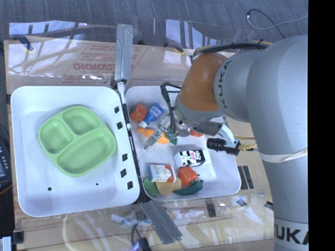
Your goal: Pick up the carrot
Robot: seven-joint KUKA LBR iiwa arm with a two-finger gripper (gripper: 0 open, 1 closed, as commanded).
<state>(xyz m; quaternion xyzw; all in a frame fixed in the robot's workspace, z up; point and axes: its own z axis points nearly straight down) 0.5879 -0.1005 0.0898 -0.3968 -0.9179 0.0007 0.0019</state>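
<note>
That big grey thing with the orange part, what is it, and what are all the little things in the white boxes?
It is a robot arm, grey metal with an orange band. A camera above the bench looks down on it. At the arm's end is a two-finger gripper for picking things up. It is down in the right white bin, right by a small orange carrot, the toy it should pick up. I cannot tell whether it has hold of it. Near it lie more toy foods: a black-and-white milk carton, a small picture box and a blue-and-white bottle. The left white bin holds a green plastic plate with three sections.
</note>
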